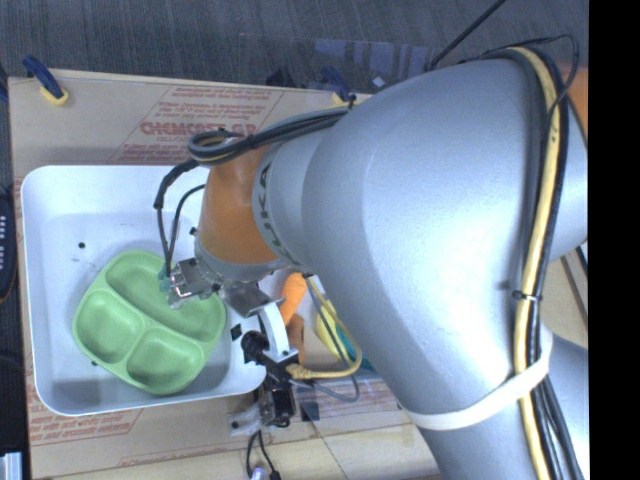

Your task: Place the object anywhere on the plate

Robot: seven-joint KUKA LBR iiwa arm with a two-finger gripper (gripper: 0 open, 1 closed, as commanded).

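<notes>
Orange object point(295, 294) — a small carrot-coloured piece, its full shape hidden — shows just right of centre in the frame, tucked beneath the arm's wrist and apart from the plate. Whether it lies on the floor of a bin or rides with the tool cannot be made out, since the wrist covers most of it.

To its left sits the green plate point(140, 330), a moulded dish with three compartments, resting in the lower left of the frame inside the left white bin point(60, 218). All three compartments that can be seen look bare. The plate lies toward the bin's near right corner, a placement that judging by the task gives the arm a broad target, since any compartment would do.

The gripper point(180, 286) hangs over the plate's upper right rim, low and close to the dish; its state cannot be told, because the orange-banded wrist point(235, 218) and a cluster of cables mask it from above. The grey arm point(430, 238) sweeps in from the right, filling most of the frame and covering the second bin — only a sliver of yellow cable point(335, 343) and hardware shows there.

Printed cardboard point(200, 123) underlies the bin at upper left, pinned by a blue clamp point(45, 80). As a judgement, the placement looks unfinished: nothing rests on the plate.
</notes>
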